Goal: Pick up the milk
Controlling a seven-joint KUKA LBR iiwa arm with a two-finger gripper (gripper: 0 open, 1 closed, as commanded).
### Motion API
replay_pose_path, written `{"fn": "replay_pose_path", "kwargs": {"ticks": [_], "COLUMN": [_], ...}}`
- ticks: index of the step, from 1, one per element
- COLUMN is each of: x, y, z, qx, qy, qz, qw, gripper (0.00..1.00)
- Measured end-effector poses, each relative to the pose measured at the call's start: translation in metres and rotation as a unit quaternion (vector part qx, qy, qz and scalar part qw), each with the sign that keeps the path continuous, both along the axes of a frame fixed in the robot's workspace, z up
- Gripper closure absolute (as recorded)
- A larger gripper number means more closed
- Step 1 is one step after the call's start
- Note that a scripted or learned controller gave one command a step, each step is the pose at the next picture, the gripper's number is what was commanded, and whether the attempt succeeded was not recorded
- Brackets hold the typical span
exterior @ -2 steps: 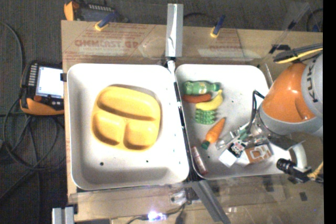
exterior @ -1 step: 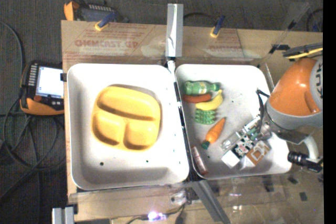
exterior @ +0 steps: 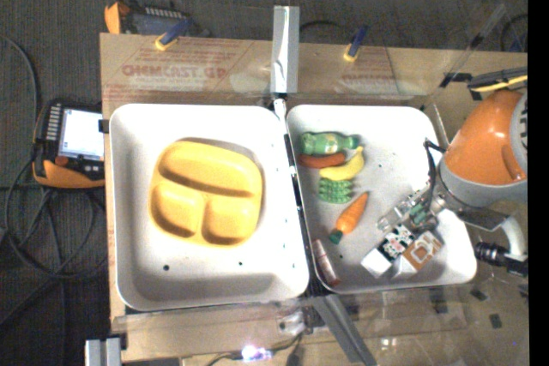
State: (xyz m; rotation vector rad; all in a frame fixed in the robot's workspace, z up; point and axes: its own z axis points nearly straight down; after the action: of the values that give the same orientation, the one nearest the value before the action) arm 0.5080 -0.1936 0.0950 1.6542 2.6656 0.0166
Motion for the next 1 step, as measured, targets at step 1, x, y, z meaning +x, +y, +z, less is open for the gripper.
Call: {"fn": "replay_pose_path", "kwargs": {"ticks": [1], "x": [-0.0125], "y": [-0.0240], "z": [-0.0032], "qx": [-0.0037], "qy": [-0.008], "qz": [0.129], "qw": [0.9916], "gripper": [1.00]}}
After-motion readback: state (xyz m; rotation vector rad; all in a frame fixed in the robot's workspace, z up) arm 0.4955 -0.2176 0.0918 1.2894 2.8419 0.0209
